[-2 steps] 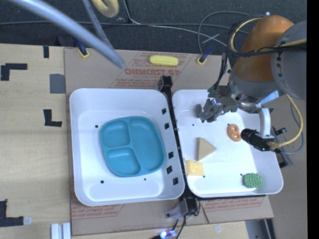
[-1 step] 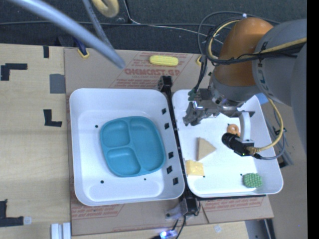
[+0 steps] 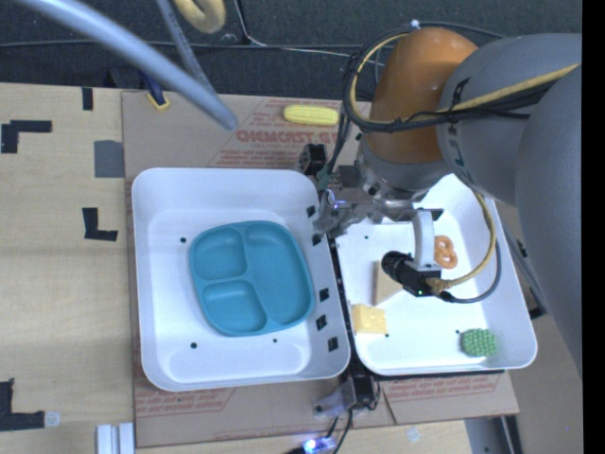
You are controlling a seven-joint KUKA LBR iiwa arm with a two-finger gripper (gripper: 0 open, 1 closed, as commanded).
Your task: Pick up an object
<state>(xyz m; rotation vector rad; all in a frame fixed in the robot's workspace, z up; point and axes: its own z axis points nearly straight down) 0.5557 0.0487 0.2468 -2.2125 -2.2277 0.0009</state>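
Camera view, bench inventory.

1. Gripper (image 3: pixel 330 211): hangs low over the divide between the two bins, at their far end. It is small and crowded by wrist hardware, so I cannot tell whether it is released or clenched. Nothing is seen in its grasp.
2. Arm (image 3: pixel 416 93): covers the far part of the right bin (image 3: pixel 515 315) and hides whatever lies beneath it.
3. Tan wedge (image 3: pixel 382 284): right bin, left of centre. Its right edge is hidden behind part of the robot. Its long axis runs near to far.
4. Yellow slab (image 3: pixel 369 321): just in front of the wedge, near the bin's left wall. It lies flat and is roughly square.
5. Orange looped piece (image 3: pixel 444 251): right bin, right of the wedge and apart from it. It is too small to name, and its long axis runs near to far.
6. Green knobbly ball (image 3: pixel 477 341): near right corner of the right bin, well apart from the rest.
7. Blue divided plate (image 3: pixel 250 279): centre of the left bin (image 3: pixel 151 253), lying flat.
8. Yellow oblong item (image 3: pixel 310 114): on the cardboard (image 3: pixel 189 140) beyond the bins, with its long axis left to right.
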